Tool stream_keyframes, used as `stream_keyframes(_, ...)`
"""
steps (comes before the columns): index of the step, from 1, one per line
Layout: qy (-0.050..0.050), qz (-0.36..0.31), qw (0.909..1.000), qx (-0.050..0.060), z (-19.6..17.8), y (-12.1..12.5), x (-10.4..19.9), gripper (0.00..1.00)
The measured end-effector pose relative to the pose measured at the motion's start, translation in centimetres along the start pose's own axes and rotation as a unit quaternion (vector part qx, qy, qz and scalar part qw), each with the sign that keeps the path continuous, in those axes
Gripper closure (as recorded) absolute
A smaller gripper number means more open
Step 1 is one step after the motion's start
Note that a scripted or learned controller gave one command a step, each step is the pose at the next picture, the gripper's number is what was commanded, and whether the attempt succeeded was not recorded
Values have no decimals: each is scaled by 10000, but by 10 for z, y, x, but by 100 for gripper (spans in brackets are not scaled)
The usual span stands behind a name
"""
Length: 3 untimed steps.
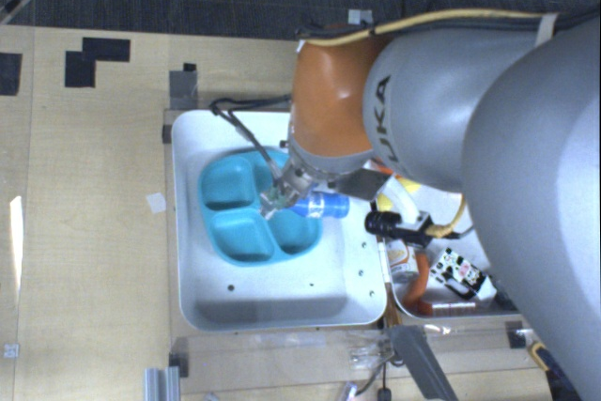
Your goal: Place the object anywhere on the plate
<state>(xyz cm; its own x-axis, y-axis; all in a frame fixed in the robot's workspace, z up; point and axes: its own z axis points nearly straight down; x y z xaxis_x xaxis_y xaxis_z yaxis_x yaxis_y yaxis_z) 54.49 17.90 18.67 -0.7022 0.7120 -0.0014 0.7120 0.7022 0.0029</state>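
Fingers (278,198) over blue plate (230,202), blue obj (324,205) just beside.

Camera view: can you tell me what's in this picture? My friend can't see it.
A big grey robot arm with an orange band reaches over a blue divided plate that sits in a white bin. Its gripper hangs just above the plate, next to a small blue object at the plate's right edge. A second bin on the right holds mixed items.
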Motion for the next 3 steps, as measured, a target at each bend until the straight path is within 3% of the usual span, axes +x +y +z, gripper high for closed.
stream_keyframes(1,-7,279,9996,-16,-85,11,8,100)
stream_keyframes(2,2,1682,9857,6,32,44,-3,100)
stream_keyframes(3,-10,795,9968,-16,-10,46,-75,100)
